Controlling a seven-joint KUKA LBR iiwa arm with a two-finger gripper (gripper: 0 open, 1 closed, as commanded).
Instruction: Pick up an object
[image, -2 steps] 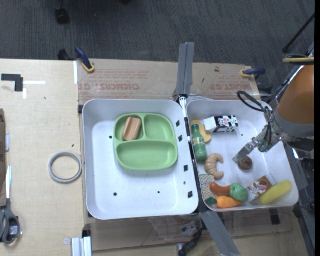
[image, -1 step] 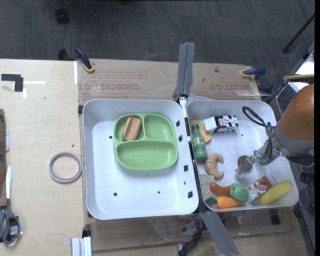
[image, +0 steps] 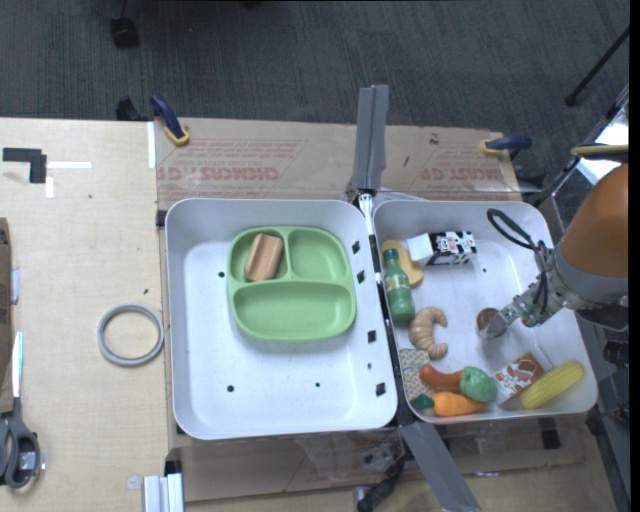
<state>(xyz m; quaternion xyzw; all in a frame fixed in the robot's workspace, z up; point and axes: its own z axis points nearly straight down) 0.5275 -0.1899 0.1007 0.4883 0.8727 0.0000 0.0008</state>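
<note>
My gripper (image: 503, 320) reaches down into the right bin (image: 570, 410) from the right, with its tip low at a small brown object (image: 487, 320) on the bin floor. I cannot tell whether it touches the object. The same bin holds a croissant (image: 430, 331), a green bottle (image: 398, 286), a black-and-white carton (image: 451, 247), a corn cob (image: 551, 385), a snack packet (image: 516, 374), a green vegetable (image: 478, 385) and two orange carrots (image: 446, 379). In the left bin (image: 200, 380) stands a green divided plate (image: 292, 312) bearing a brown bread roll (image: 263, 256).
A grey metal divider (image: 371, 140) runs between the bins at the back. On the bench to the left lie a tape ring (image: 131, 333) and scissors (image: 16, 442). Blue-and-yellow clamps (image: 170, 118) hold the cardboard behind the bins.
</note>
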